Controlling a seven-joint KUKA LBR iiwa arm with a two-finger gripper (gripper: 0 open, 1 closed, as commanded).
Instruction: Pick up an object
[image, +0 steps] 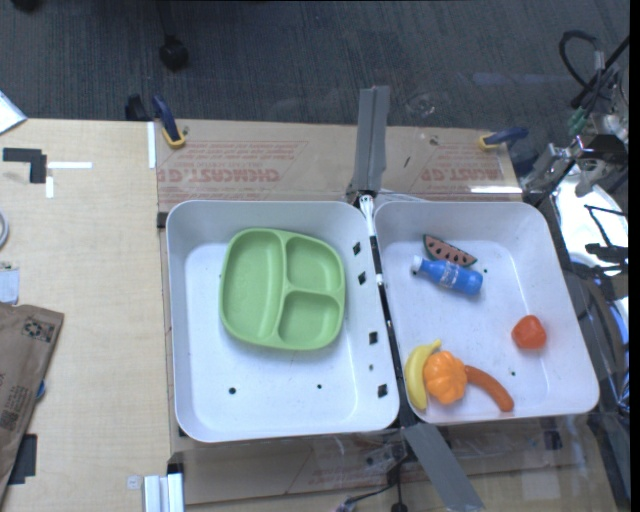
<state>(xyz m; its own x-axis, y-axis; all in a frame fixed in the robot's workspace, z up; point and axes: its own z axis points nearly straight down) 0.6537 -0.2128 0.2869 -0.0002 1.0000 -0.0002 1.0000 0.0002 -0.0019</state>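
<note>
The left bin (250, 400) holds a light green divided plate (282, 290), lying flat toward its back. In the right bin (545, 285) a toy watermelon slice (448, 250) lies at the back, with a small blue bottle (450, 276) on its side just in front of it. An orange-red ball (529, 332) sits alone near the right wall. At the front left of that bin, a yellow banana (417, 375), an orange pumpkin (445, 377) and an orange carrot-like piece (490, 387) lie bunched together and touching.
A grey post (372, 140) rises behind the seam between the bins. Black clips line that seam. Cardboard (260, 165) with blue clamps lies behind the bins. Cables and metal gear (590, 160) crowd the right side. A brown paper bag (20, 370) lies far left.
</note>
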